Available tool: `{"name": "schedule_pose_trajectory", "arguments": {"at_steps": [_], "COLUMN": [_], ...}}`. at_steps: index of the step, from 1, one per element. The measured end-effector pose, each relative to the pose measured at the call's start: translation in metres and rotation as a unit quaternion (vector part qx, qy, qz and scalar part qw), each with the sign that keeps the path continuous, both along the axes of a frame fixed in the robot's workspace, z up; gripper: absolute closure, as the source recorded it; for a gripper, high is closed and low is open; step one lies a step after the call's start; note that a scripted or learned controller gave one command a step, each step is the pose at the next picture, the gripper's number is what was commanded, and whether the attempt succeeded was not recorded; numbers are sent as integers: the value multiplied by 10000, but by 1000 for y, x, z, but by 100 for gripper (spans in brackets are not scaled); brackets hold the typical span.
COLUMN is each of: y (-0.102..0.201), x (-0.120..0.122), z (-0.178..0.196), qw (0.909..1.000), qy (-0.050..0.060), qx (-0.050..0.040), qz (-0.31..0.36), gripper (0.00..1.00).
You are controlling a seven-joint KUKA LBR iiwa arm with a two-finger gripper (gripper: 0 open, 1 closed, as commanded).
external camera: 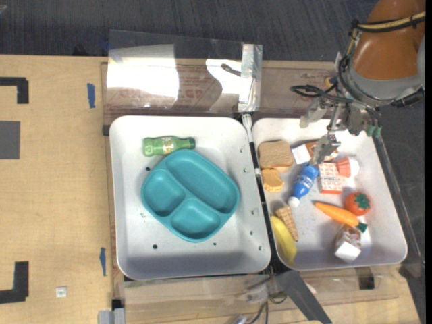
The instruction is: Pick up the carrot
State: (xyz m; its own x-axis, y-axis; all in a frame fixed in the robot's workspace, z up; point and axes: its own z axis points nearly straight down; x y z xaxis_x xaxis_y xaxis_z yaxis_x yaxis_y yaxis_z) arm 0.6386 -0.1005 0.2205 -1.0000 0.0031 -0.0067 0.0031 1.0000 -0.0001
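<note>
No word or number reads clearly — the green bottle (168, 144) in the left bin, the red-and-white carton (330, 178) and the small carton (349, 243) carry print too blurred to read.

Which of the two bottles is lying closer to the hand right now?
The blue bottle in the right bin, just below the hand. The green bottle lies in the left bin, beside the teal plate.

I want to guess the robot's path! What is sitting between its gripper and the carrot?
In the camera view, a red and white carton lies between the gripper and the carrot.
</note>
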Motion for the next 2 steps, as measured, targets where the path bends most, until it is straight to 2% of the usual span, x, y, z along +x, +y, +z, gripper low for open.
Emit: {"name": "schedule_pose_trajectory", "arguments": {"at_steps": [1, 2], "y": [-54, -55], "x": [-87, -135], "z": [-92, -132], "qw": [10000, 9994], "qy": [52, -26], "qx": [2, 0], "qz": [6, -353], "gripper": [0, 0]}}
